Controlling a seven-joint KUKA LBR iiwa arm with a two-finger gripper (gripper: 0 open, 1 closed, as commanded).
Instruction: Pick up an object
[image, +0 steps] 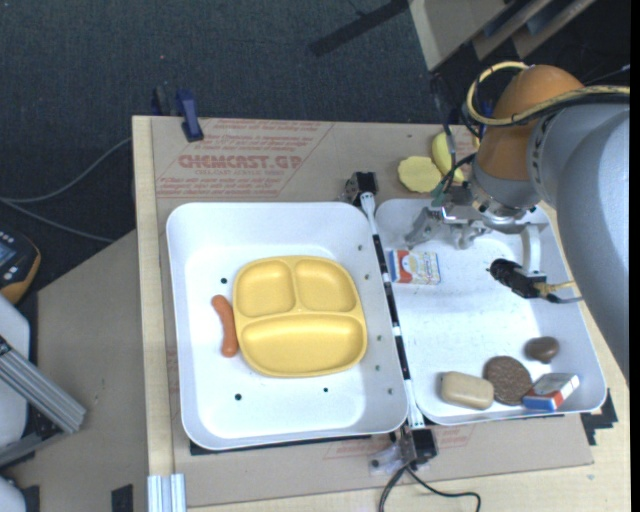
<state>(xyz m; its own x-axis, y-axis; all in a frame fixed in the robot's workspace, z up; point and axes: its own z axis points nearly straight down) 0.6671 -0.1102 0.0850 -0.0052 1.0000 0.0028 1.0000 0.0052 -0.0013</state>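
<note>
Claw (452, 226) at far edge of rt bin (470, 330), finger state indiscernible; small carton (417, 267) just below-left of it, beige bar (466, 390), brown disc (509, 378) & brown lump (542, 349) well below, yellow tray (298, 316) far left.

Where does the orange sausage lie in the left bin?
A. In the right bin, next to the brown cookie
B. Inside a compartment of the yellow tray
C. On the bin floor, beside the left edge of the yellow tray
C: the orange sausage lies on the white floor of the left bin, against the left edge of the yellow tray, not in any compartment.
</note>
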